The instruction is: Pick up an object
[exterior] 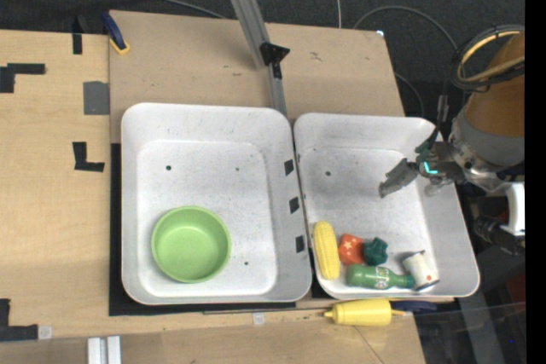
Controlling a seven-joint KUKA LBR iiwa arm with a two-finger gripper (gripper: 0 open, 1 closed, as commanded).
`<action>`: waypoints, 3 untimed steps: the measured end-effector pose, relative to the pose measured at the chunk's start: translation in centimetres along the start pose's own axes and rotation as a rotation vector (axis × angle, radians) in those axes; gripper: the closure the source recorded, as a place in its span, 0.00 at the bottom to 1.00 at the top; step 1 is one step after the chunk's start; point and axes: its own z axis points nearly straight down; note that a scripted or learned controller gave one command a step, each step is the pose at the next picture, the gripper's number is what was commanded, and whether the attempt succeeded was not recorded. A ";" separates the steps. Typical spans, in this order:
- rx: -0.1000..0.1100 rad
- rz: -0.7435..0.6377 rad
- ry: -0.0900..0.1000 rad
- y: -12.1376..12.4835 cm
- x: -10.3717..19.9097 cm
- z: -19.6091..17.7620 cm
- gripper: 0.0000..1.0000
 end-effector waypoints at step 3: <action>-0.001 0.001 -0.002 -0.1 0.2 14.0 0.00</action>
